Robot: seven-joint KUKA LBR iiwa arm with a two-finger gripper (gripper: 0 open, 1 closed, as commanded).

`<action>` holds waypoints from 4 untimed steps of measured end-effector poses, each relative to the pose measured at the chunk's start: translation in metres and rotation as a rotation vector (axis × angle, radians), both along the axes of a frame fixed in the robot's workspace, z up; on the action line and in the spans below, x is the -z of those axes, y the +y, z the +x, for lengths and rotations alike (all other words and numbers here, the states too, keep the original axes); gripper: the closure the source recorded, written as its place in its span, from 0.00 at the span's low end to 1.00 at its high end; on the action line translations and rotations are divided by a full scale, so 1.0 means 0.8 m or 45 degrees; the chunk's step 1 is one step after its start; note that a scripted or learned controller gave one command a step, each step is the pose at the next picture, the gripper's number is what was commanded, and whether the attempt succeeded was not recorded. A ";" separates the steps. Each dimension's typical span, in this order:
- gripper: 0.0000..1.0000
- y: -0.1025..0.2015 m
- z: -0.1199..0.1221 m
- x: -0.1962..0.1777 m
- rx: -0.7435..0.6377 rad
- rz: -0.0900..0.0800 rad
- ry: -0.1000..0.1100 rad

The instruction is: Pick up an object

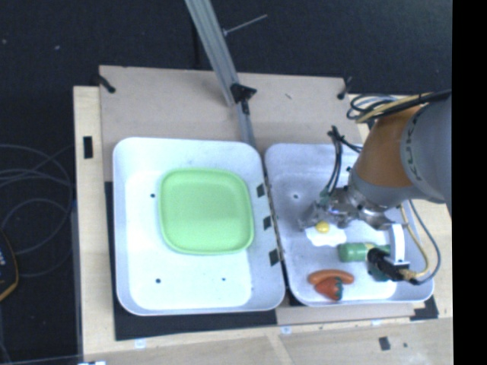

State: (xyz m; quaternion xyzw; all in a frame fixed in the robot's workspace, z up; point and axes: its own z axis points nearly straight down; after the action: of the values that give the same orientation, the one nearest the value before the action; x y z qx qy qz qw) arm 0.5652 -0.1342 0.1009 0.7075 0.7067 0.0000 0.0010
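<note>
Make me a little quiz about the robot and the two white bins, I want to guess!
1. True or false: the green plate lies in the left bin.
2. Which thing sits nearest the front rim of the right bin? A) the orange-red toy B) the fried egg toy C) the green plate
3. Fill in: the gripper hangs right over the ______ toy.

Key
1. True.
2. A. The orange-red toy lies near the front rim, with the green cylinder behind it.
3. Fried egg; it is white with a yellow middle.
</note>
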 end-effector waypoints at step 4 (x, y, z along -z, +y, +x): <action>1.00 0.064 0.018 -0.150 -0.007 0.003 -0.001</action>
State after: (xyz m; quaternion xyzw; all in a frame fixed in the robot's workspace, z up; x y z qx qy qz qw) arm 0.5797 -0.0832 0.2211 0.7056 0.7087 0.0012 0.0004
